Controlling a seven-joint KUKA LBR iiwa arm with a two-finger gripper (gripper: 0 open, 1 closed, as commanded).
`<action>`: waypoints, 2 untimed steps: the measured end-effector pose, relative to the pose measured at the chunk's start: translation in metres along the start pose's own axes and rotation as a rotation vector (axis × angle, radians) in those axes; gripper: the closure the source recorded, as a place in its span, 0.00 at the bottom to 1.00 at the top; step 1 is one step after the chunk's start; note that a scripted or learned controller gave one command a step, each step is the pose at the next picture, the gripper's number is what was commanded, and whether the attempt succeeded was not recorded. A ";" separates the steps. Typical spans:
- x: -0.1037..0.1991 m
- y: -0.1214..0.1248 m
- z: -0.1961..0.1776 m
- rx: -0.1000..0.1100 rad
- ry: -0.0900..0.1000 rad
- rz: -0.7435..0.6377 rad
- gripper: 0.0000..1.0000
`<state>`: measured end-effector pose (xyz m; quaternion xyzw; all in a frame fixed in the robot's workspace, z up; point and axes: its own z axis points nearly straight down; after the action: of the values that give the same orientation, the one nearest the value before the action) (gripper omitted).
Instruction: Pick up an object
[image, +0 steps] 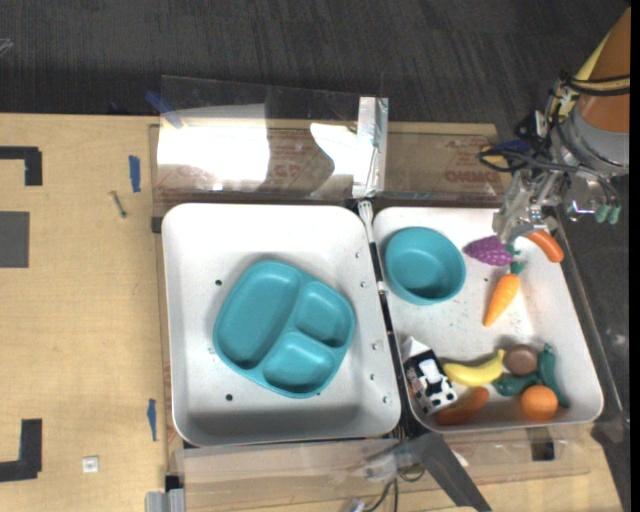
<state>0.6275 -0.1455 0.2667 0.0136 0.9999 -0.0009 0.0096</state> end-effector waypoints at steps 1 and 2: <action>0.062 0.012 0.138 -0.009 0.019 -0.471 1.00; 0.010 0.035 0.017 -0.001 0.000 -0.427 1.00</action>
<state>0.6189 -0.1103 0.2493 -0.1986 0.9800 -0.0024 0.0091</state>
